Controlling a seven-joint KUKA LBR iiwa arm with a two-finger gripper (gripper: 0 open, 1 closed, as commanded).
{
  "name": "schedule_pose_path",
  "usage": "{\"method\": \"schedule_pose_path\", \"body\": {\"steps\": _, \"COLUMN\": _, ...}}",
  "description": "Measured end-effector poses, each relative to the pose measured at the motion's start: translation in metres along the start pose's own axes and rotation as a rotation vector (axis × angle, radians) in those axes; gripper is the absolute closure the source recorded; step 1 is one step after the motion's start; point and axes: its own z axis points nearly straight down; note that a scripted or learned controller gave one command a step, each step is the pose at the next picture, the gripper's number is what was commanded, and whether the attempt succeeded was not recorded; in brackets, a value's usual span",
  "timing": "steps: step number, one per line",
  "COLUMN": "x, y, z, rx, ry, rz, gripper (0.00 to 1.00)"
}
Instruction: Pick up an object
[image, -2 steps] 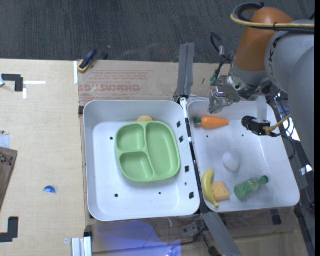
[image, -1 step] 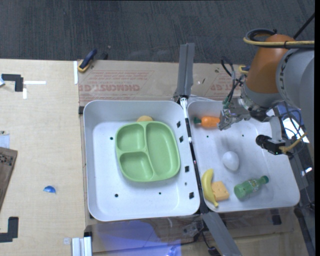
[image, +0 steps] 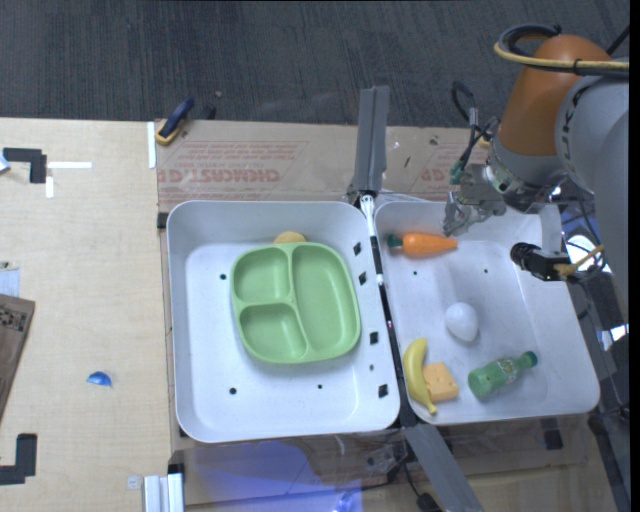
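Note:
My gripper (image: 455, 222) hangs over the far edge of the right bin (image: 520, 290), just above the right end of an orange carrot (image: 424, 243). The carrot lies on the bin floor with its green tip pointing left. Lower in the same bin sit a white egg (image: 461, 322), a yellow banana (image: 416, 373), a cheese wedge (image: 440, 382) and a green bottle (image: 499, 373) lying on its side. Nothing is visibly held between the fingers.
The left bin (image: 200, 300) holds a green divided plate (image: 295, 301) with a small yellow object (image: 290, 238) peeking out behind it. A grey divider post (image: 371, 140) rises between the bins. Cables hang off the arm at right.

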Motion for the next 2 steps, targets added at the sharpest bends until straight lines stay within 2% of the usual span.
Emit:
{"method": "schedule_pose_path", "body": {"steps": 1, "x": 0.000, "y": 0.000, "z": 0.000, "rx": 0.000, "ry": 0.000, "rz": 0.000, "gripper": 0.00}}
{"method": "schedule_pose_path", "body": {"steps": 2, "x": 0.007, "y": -0.001, "z": 0.072, "rx": 0.002, "ry": 0.000, "rz": -0.015, "gripper": 0.00}}
